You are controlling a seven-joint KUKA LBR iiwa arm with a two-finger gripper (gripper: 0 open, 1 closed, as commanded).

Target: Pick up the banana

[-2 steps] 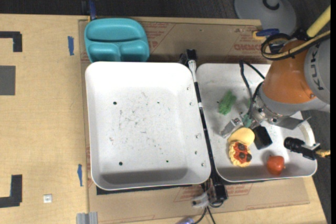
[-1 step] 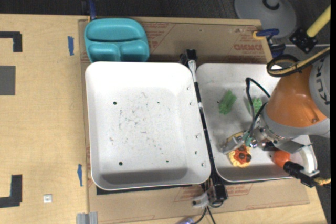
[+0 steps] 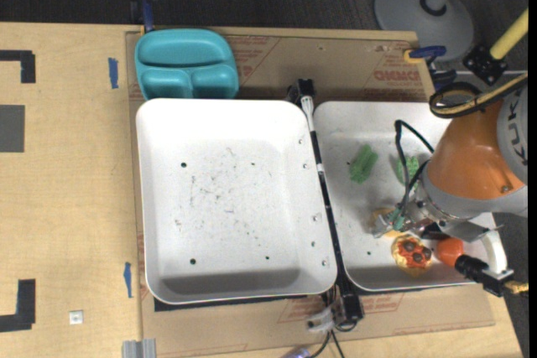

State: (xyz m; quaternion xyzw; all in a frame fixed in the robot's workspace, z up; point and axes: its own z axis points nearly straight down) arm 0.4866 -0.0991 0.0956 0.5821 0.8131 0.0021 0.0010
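The arm's orange band fills the right of the frame, over the right bin. The tool hangs low among small items at lower right: a green piece, an orange-and-yellow patterned toy, an orange-red piece. Whether the tool is apart or together, I cannot tell. I cannot pick out the banana with any certainty; it may lie under the arm. A toy banana would likely be light, smooth and curved, best gripped across its middle. The left bin sits mid-frame on the desk.
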